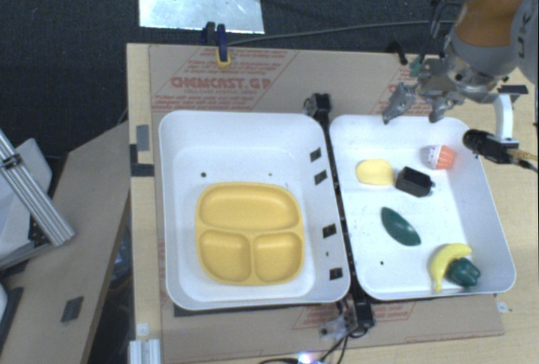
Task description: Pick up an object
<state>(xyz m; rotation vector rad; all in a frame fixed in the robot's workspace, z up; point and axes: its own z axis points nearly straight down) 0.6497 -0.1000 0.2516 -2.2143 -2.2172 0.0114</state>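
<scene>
- Tool [418, 107] hangs over right bin's [484, 211] far rim, fingers spread apart, nothing between them.
- Candidates all lie in that bin: yellow lump [375, 173], black block [413, 182], orange-white piece [439, 157], green leaf shape [401, 227], banana [446, 261].
- Nothing lifted; choosing, descent, grasp all remain.

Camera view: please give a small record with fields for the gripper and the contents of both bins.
gripper: open, above far edge of right white bin, holding nothing
left white bin: yellow divided plastic tray
right bin: pale yellow rounded piece, black block, orange-and-white small object, dark green oval, yellow banana, green round object
</scene>
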